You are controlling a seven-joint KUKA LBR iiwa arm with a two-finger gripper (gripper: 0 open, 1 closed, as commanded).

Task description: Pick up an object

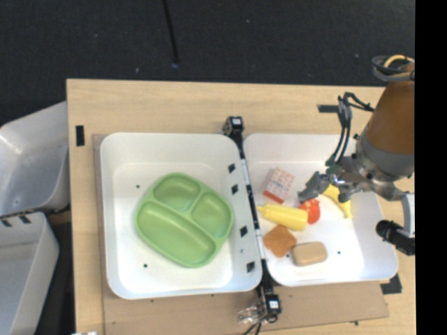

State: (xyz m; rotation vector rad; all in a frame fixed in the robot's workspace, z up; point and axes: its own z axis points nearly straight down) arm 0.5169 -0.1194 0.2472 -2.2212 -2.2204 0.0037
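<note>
My gripper point(327, 192) hangs low over the middle of the right bin point(370, 257), open. One grey finger point(311, 186) reaches left, just above a red tomato-like toy point(312, 212). A small yellow banana-like piece point(340, 202) lies right under the gripper, partly hidden by it. Left of these lies a yellow corn cob point(283, 216), with a pink and white packet point(278, 183) beyond it. A brown toast piece point(279, 239) and a tan bread roll point(309, 254) sit near the bin's front. Nothing is held between the fingers.
The left bin point(119, 159) holds a green divided plate point(184, 218). A black-clipped divider point(244, 201) runs between the two bins. The grey and orange arm point(391, 131) stands over the right bin's right side, with cables point(343, 128) beside it.
</note>
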